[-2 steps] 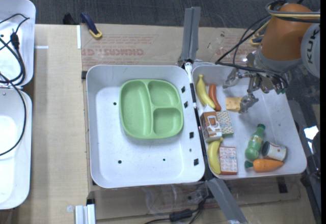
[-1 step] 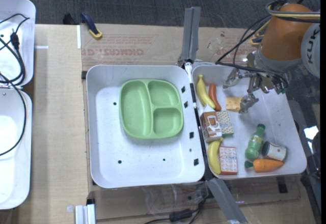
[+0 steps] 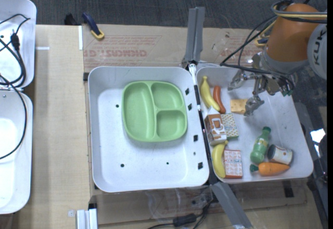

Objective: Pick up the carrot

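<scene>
Green divided plate (image 3: 154, 111) in left bin (image 3: 104, 134), bananas (image 3: 208, 93), green bottle (image 3: 260, 145)

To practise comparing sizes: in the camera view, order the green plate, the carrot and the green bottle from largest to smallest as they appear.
1. green plate, clearly largest.
2. carrot and green bottle look about alike, so I will not rank them.

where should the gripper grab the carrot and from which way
Probably across the carrot's thick middle, coming straight down from above. It lies flat near the right bin's front edge, long axis left to right, green end by the green bottle. A small can sits close behind it, so space for the far finger looks tight. The gripper hangs farther back.
</scene>
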Motion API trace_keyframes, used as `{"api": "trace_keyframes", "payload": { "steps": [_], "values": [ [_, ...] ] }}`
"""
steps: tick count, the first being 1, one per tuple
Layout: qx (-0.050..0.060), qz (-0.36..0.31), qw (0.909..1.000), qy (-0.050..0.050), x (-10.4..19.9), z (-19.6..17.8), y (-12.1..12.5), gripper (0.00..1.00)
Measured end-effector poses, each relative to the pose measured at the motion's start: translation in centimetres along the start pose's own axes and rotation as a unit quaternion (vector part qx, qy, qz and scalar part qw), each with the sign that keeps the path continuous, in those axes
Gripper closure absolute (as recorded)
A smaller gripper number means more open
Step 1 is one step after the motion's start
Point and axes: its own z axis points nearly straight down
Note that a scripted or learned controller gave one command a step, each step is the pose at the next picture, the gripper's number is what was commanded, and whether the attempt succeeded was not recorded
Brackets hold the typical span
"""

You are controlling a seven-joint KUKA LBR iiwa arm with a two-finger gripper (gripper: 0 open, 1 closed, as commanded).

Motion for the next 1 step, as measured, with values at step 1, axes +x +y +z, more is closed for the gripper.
{"api": "trace_keyframes", "payload": {
  "steps": [1],
  "values": [
    [0.000,0.000,1.0000,0.000,0.00,0.00,0.00,0.00]
  ]
}}
